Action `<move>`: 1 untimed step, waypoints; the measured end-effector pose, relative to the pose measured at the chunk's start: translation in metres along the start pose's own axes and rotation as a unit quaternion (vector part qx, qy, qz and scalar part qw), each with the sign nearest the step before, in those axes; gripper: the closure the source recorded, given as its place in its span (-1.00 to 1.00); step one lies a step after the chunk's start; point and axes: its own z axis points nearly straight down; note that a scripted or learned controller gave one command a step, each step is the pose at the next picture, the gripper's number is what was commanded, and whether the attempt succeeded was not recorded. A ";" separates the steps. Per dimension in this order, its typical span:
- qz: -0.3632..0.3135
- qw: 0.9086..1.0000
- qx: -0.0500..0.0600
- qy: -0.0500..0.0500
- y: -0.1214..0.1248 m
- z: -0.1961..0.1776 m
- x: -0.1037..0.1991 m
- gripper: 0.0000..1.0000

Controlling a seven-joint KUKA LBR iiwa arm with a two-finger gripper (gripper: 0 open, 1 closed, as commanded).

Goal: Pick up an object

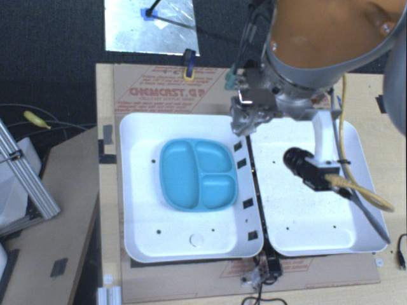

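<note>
Two white bins meet at a ridge (250, 189) that runs from the far side to the near side through the middle of the view. Four small black tabs (242, 164) are spaced along the ridge.

Left of the ridge, in the left bin (143, 234), lies one blue plate (191, 176), flat on the bin's floor and right way up. It sits just beside the ridge, about midway along the ridge's length, with its nearest edge close to the tabs but apart from them.

The plate is a rounded rectangle, nearly square, so its long axis is hard to call. It looks slightly longer across, toward the ridge, than along it. Its sides run roughly in line with the ridge.

It is a glossy, even sky blue with a raised rim and three wells. One long well lies on the side away from the ridge and runs parallel to it. Two smaller wells lie on the side next to the ridge, one far and one near.

The pincer (243, 124) hangs over the far end of the ridge, just beyond the plate's far corner and apart from the plate. It is blurred, and whether it is released or clenched cannot be told.

The arm (331, 24) looms right of the ridge, over the far part of the right bin (318, 234). Cardboard (165, 91) with red print lies beyond the ridge's far end.
</note>
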 end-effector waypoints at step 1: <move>-0.003 1.000 -0.001 0.000 0.001 -0.011 0.000 1.00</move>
